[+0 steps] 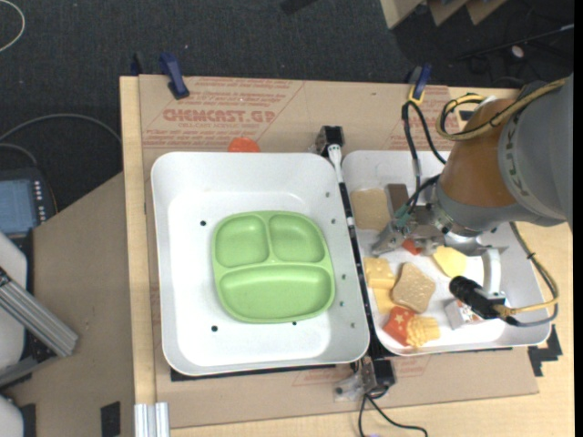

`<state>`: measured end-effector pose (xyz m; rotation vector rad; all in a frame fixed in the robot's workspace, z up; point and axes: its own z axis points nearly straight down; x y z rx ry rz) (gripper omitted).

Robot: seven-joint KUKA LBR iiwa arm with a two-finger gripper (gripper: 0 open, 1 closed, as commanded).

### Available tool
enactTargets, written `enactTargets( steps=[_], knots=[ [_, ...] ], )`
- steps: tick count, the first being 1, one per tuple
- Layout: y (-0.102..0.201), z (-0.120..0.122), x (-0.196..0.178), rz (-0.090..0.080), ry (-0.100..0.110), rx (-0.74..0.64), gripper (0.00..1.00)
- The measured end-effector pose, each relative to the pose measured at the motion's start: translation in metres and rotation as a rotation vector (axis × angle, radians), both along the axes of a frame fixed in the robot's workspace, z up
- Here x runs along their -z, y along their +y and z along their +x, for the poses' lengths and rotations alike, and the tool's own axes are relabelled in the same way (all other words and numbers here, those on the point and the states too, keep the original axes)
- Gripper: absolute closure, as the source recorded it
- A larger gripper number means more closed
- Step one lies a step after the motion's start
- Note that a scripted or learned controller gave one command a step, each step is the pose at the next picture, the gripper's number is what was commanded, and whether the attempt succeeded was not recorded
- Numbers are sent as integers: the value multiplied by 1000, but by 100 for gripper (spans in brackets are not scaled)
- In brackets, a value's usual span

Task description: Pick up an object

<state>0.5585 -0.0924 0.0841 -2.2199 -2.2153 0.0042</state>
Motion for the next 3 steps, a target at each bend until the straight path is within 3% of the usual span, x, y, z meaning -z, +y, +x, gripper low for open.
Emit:
enactTargets(
  steps=[1, 2, 3],
  knots=[
    [1, -8, -1, -1, -2, -1, 0],
    [-11, 40, -1, -4, -10, -4, 0],
    [-11, 39, -11, -3, -9, -3, 100]
  ],
)
